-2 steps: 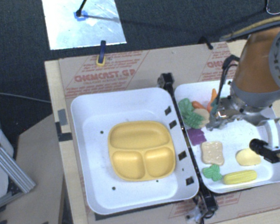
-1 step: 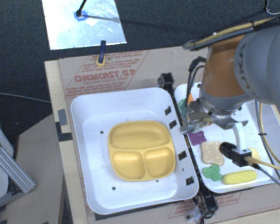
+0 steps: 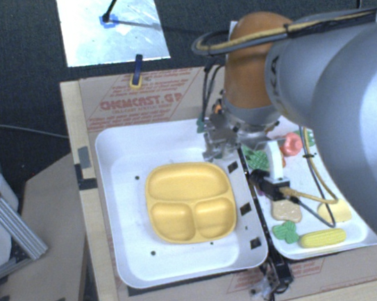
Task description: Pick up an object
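Two shallow white bins sit side by side on the bench: the left white bin [image 3: 124,212] holds a single yellow plastic divided tray [image 3: 188,202], and the right white bin [image 3: 359,234] holds the small loose pieces. From my seat I read that as sorting by kind, with the big tray alone on one side and the pickable clutter on the other.

The grey arm with its orange band [image 3: 259,58] comes in from the right and hangs over the shared wall between the bins. I place the gripper [image 3: 224,144] at the dark hardware near the tray's upper right corner, but I cannot tell whether it is released or clenched, and I see nothing held in it.

Candidates in the right bin: a yellow toy corn cob [image 3: 321,238] lying flat along the near wall, a small green lumpy toy [image 3: 285,230] just beside it, a tan flat piece [image 3: 286,211] above that, a green leafy toy [image 3: 256,159] close under the wrist, and a pink rounded toy [image 3: 291,143] further back. A pale yellow piece [image 3: 338,211] lies near the arm's body.

My judgement on room: the corn hugs the near wall, so fingers have little clearance on that side. The green leafy toy sits close to the divider, again tight. The tray has open floor all round it, though its width looks awkward for a two-finger pinch.
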Motion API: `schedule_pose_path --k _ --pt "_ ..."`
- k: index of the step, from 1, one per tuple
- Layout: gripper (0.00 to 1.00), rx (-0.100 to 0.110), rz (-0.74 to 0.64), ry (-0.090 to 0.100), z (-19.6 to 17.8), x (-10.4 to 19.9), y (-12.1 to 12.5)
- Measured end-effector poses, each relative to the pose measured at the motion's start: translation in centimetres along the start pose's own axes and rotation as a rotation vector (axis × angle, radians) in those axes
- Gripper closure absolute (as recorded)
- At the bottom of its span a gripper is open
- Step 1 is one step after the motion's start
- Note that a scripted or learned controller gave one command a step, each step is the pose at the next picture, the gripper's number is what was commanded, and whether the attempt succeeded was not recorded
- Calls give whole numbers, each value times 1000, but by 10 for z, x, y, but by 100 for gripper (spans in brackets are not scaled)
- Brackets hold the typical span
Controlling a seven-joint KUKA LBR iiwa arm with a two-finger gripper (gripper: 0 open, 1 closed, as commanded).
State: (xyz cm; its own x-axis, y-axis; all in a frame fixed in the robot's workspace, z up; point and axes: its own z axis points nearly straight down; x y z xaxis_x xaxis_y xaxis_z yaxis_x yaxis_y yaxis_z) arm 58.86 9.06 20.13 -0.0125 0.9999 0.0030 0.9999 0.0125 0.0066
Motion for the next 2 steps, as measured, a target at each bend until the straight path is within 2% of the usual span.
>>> schedule_pose_path --k 1,2 --pt "100 -9 15 -6 -104 -71 43" --pt "100 20 12 -1 -38 -56 -76"
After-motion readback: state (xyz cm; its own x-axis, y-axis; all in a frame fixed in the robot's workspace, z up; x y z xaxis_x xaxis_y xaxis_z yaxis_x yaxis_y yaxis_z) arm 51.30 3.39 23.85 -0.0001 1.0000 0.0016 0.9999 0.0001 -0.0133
